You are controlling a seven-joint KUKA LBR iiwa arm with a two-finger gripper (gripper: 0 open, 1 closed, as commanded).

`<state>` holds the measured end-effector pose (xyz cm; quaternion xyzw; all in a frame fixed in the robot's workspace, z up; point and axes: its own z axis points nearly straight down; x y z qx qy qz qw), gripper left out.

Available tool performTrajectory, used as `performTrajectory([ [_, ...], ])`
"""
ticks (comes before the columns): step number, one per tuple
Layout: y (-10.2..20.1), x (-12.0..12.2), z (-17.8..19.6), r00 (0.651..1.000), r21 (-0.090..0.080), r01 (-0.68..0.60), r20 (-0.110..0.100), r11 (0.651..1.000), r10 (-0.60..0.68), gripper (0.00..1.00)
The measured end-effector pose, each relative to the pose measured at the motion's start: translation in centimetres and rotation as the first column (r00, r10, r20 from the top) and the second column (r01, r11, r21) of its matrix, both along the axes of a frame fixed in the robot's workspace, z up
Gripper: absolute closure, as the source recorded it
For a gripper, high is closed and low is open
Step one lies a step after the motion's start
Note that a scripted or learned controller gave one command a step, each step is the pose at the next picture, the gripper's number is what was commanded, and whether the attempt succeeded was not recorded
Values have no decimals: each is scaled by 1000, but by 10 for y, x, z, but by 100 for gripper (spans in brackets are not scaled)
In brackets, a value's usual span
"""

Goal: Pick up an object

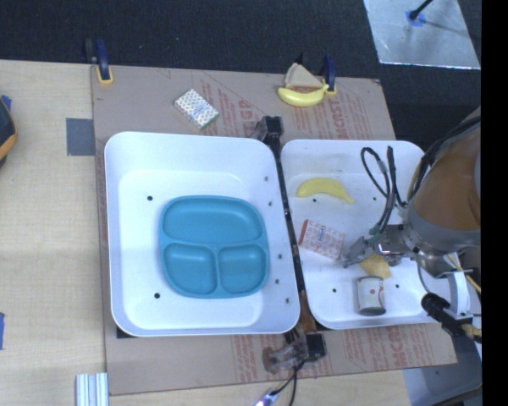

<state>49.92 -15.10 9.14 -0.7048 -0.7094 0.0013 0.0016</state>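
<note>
Gripper (pixel 362 255) low in right bin (pixel 339 152), beside packet (pixel 323 238) and can (pixel 370 295); finger state: cannot tell. Likely lining up a grasp.

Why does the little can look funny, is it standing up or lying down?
Lying down. The can rests on its side on the floor of the right bin, with one round end facing the camera.

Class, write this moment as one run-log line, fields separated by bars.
arm: over right bin | gripper: low beside yellow piece | banana, packet, can: lying in bin | pick: not done
</note>
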Motion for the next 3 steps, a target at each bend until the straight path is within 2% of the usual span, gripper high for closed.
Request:
performTrajectory([
  [1, -1, 0, 10, 1000, -1, -3, -1, 1000, 3, 100],
  [2, 50, 35, 0, 1000, -1, 0, 2, 1000, 0, 100],
  [3, 109, 51, 101, 1000, 1, 2, 2, 1000, -2, 100],
])
